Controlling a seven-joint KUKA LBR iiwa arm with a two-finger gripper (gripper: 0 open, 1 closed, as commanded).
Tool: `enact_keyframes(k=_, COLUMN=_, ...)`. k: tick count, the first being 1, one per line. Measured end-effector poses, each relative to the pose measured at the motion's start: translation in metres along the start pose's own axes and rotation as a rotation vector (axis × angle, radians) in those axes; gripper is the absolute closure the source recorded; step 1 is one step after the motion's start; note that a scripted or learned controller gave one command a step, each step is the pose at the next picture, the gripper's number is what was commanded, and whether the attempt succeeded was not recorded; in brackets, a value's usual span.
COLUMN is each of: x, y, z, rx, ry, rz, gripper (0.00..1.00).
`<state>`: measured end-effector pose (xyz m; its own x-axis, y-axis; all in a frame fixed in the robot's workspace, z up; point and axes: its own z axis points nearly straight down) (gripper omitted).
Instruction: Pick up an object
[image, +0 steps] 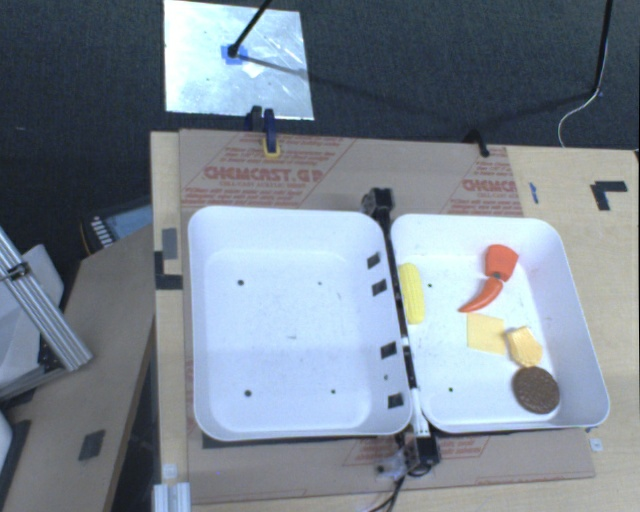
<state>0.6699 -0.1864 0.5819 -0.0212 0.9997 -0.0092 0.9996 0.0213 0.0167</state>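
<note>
The right bin holds several toy foods. A yellow corn cob lies along its left wall. An orange-red carrot or pepper rests near the upper middle. A flat pale yellow cheese slice lies below it, with a smaller yellow chunk touching its right edge. A round brown cookie sits near the bin's lower right corner.
The left bin sits beside the right one, joined by black clips along the shared edge. Both rest on a cardboard sheet. A shiny metal plate lies beyond the bench. An aluminium frame stands at the left.
</note>
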Motion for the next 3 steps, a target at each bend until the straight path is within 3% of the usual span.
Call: enact_keyframes(k=3, x=0.003, y=0.001, z=-0.035, rx=-0.011, ry=-0.006, rz=-0.015, gripper=1.00)
